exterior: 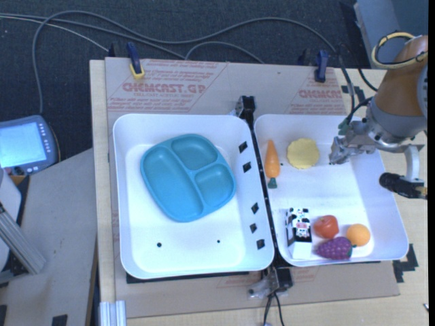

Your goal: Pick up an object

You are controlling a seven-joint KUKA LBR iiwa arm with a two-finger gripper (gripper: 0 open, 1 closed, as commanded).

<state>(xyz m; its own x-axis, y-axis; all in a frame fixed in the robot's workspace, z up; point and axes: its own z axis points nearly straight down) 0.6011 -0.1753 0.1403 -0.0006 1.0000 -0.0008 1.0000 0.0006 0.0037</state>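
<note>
Two white bins side by side: left bin (129, 182) with one blue divided tray (187, 175); right bin (380, 202) with six toys. Upper part: one carrot (272, 159), one yellow disc (302, 153). Lower edge: one cow figure (299, 225), one tomato (326, 226), one orange (357, 235), one grape bunch (334, 248). Gripper (338, 153) at right, just beside the disc, grasping nothing; open or clenched, cannot tell. Best approach, probably: centre over the disc, descend squarely, close across its width.

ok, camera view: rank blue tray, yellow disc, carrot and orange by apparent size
1. blue tray, by far the largest
2. yellow disc
3. carrot, longer than the disc is wide but much thinner, so this call is close
4. orange, smallest
</note>
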